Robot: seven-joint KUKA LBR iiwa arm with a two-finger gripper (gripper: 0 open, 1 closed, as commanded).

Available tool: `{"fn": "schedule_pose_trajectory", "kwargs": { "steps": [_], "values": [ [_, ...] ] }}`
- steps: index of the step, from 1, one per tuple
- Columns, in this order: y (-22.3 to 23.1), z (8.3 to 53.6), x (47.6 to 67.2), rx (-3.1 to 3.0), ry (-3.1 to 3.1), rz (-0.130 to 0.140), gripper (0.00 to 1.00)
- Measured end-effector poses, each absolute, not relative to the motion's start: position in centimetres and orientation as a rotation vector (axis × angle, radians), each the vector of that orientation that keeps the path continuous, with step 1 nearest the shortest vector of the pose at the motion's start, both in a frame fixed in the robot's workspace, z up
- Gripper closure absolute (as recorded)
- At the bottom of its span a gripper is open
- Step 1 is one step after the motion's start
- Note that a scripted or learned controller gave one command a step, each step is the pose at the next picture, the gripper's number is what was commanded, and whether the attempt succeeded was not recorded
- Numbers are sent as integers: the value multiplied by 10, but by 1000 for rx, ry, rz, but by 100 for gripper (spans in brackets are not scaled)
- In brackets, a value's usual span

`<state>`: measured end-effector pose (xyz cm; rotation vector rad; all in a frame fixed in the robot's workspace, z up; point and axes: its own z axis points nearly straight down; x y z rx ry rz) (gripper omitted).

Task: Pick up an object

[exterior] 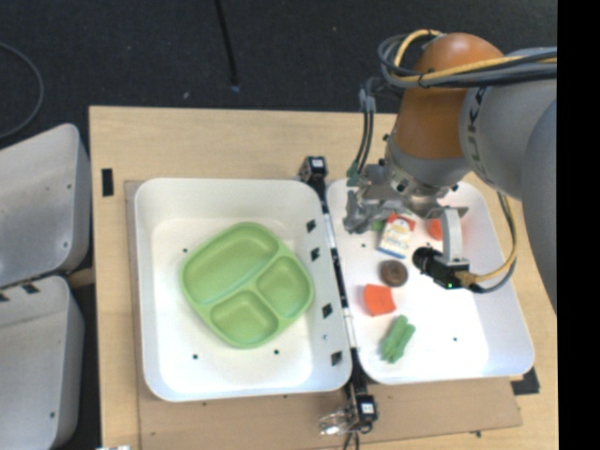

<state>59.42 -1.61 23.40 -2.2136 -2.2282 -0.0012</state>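
Observation:
My gripper (368, 212) hangs low over the far left part of the right bin (487, 345), under the orange wrist band. Right beside it lies a small white carton (397, 237) with blue and red print, and a bit of green shows between the two. A red piece (436, 229) peeks out behind the carton, partly hidden by the wrist. Nearer the front lie a brown round object (394, 273), an orange-red block (378, 299) and a green lumpy object (397, 337).
The left bin (159, 345) holds a light green divided plate (247, 284). A black clipped divider (333, 279) runs between the bins. A black cable unit (441, 266) hangs from the wrist above the right bin.

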Motion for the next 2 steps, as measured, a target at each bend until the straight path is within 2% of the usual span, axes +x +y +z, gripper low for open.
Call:
{"fn": "schedule_pose_trajectory", "kwargs": {
  "steps": [2],
  "values": [
    [85,242,572,-2213,-2230,-5,100]
  ]
}}
